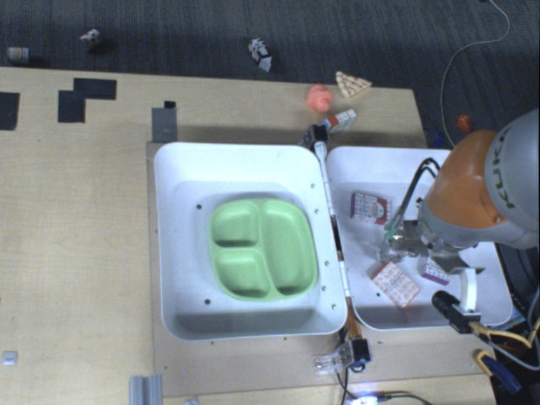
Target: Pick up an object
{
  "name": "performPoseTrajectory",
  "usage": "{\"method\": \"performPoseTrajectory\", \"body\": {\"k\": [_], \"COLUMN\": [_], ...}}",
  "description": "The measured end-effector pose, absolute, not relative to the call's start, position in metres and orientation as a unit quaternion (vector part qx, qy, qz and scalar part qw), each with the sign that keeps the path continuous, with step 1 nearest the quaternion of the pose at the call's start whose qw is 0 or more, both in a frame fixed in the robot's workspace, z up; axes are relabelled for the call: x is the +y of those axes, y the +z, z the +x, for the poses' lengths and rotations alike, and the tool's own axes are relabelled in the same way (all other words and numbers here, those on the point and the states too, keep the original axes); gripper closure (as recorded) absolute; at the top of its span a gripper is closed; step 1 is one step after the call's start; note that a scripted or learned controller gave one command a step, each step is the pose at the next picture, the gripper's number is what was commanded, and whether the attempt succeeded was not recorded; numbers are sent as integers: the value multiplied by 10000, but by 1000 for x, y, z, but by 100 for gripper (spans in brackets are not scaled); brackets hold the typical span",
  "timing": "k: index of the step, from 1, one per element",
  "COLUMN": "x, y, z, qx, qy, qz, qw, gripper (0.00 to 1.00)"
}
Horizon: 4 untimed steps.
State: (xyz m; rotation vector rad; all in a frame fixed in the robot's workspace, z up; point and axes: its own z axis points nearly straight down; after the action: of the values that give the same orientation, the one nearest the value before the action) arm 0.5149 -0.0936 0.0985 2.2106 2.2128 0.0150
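The fingers reach down into the right bin, but I cannot tell if they are wide or closed. Just beside them lies a small flat checked packet, near the bin's front edge. It looks light and thin, so grab its edges. Another red packet lies near the back. The left bin holds a green tray.

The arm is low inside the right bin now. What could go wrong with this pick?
1. The gripper sits between the upper red-and-white packet and the lower checkered packet; it may close on neither.
2. The packets look flat, so the grasp could slip.
3. The arm hangs close to the right bin floor and may scrape it.
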Motion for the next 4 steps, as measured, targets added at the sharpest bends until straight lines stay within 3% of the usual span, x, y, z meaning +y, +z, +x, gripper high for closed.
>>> {"method": "performPoseTrajectory", "body": {"k": [1,2,3,4], "x": [-94,-85,-84,-84], "y": [98,88,99,99], "z": [515,495,497,496], "qx": [7076,7071,7076,7078], "qy": [47,38,56,54], "qz": [7065,7071,7065,7063], "qw": [68,71,86,85], "gripper": [0,0,100,0]}}
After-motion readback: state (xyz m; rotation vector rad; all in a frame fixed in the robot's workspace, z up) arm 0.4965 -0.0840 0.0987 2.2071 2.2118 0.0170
